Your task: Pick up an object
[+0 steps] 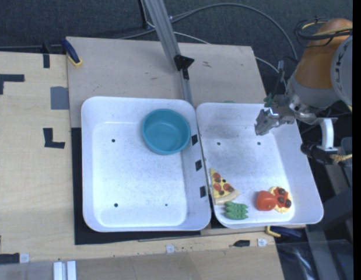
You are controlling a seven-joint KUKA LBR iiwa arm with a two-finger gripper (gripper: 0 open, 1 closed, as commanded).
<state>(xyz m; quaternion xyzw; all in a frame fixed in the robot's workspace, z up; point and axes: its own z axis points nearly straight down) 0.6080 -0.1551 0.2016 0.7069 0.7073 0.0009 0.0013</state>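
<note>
A blue bowl point(165, 131) sits at the back right of the left bin point(104, 174). In the right bin point(244, 156), near its front edge, lie a pizza slice toy point(221, 188), a green toy point(236, 211) and a red and yellow toy point(272, 199). My gripper point(265, 122) hangs over the back right part of the right bin, well behind those toys. Nothing shows between its fingers, and their spread is too small to read.
A slanted metal pole point(167, 34) runs from the top of the view down to the gap between the bins. Cables point(238, 7) loop across the dark floor behind the bench. The arm's orange band point(320, 63) stands at the right edge.
</note>
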